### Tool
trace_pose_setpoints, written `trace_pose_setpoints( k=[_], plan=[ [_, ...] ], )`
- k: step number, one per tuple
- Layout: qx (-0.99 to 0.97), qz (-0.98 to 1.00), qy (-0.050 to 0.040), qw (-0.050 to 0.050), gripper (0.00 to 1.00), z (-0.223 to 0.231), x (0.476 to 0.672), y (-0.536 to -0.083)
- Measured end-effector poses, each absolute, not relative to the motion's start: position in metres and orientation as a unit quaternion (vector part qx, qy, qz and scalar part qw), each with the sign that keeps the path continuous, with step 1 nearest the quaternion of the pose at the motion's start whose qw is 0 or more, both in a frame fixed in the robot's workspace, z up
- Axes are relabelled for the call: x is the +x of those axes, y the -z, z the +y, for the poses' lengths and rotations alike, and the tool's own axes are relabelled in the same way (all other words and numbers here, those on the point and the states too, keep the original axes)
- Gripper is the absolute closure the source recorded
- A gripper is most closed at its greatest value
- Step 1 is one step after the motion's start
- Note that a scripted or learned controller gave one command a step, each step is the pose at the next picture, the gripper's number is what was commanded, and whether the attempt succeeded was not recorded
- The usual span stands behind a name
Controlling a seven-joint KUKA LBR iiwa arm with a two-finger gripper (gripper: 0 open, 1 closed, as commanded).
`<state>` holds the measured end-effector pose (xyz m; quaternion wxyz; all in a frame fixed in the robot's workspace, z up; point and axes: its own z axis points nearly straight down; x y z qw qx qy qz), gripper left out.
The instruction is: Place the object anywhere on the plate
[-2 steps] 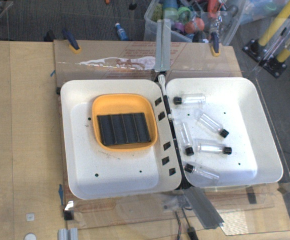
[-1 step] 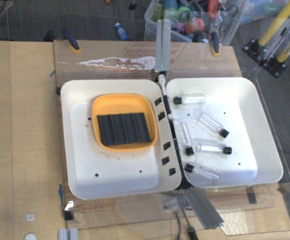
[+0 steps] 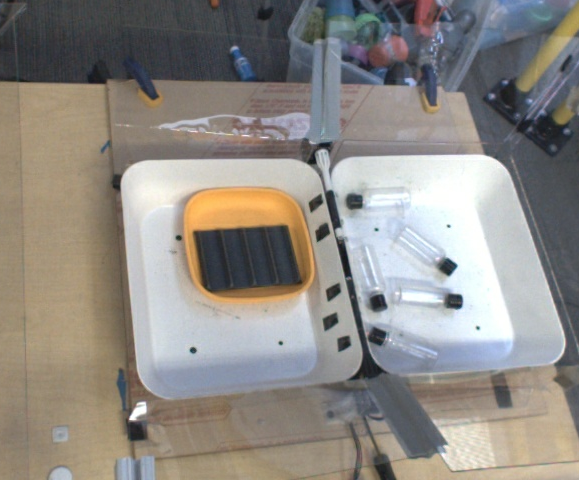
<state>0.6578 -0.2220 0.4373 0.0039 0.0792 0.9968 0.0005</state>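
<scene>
In the left bin [image 3: 159, 358], orange plate [image 3: 247, 204] carries a dark ribbed block [image 3: 247, 258]. Right bin [image 3: 489, 318]: five clear tubes [image 3: 424, 249], faint on white. Jaw state: cannot tell.

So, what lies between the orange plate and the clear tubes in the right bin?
In the camera view, the bins' adjoining white rims with black clips separate the orange plate from the tubes.

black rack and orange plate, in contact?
Touching. The camera view shows the black rack lying flat inside the orange plate, resting on its floor with orange rim visible all around it.
</scene>
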Motion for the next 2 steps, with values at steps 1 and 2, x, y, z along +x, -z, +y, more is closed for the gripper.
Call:
trace_pose_setpoints(
  k=[1,2],
  plan=[
    [-0.077,0.997,0.0002,0.005,1.0,-0.2216,0.663,-0.4373],
    [-0.206,0.978,0.0007,0.005,1.0,-0.2214,0.6681,-0.4374]
  ],
)
